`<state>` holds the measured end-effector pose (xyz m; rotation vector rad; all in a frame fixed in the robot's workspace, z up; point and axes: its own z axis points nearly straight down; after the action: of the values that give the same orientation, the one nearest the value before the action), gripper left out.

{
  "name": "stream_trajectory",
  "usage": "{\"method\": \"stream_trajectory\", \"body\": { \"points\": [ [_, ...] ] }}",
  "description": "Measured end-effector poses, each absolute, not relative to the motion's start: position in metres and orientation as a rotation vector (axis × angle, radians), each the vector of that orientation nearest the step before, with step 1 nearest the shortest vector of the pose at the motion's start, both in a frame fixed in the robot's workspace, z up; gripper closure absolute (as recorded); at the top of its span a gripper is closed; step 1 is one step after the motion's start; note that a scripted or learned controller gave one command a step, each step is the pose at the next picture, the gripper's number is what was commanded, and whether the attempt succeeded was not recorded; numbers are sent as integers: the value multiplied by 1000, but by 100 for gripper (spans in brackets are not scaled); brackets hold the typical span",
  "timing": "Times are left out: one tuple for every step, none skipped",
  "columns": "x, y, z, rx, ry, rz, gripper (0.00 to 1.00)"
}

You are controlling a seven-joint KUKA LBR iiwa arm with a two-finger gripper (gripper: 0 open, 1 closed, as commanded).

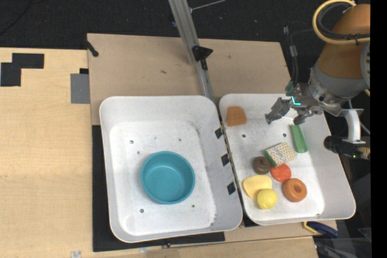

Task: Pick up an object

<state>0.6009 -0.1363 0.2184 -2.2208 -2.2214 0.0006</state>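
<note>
My gripper (289, 114) hangs over the upper part of the right bin (338, 202), fingers spread open with nothing between them. Just right of and below it lies a green stick-shaped piece (299, 138). An orange-brown bread piece (236, 116) sits at the bin's upper left. Lower down lie a checkered sponge-like block (280, 153), a dark brown ring (262, 164), a red piece (280, 173), an orange donut (295, 190), a yellow piece (256, 183) and a yellow lemon (266, 198).
The left bin (121, 118) holds a teal bowl (168, 176). A slanted metal rail (184, 15) runs from the top down to the gap between the bins. The arm's orange and grey body (344, 51) stands at the right.
</note>
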Motion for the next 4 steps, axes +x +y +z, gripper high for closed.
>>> {"method": "stream_trajectory", "body": {
  "points": [
    [601, -136, 218, -2221, -2221, 1, 0],
    [607, -130, 171, -2218, -2220, 4, 0],
    [601, -131, 127, -2219, -2220, 4, 0],
    [600, -130, 89, -2219, -2221, 3, 0]
  ]
}}
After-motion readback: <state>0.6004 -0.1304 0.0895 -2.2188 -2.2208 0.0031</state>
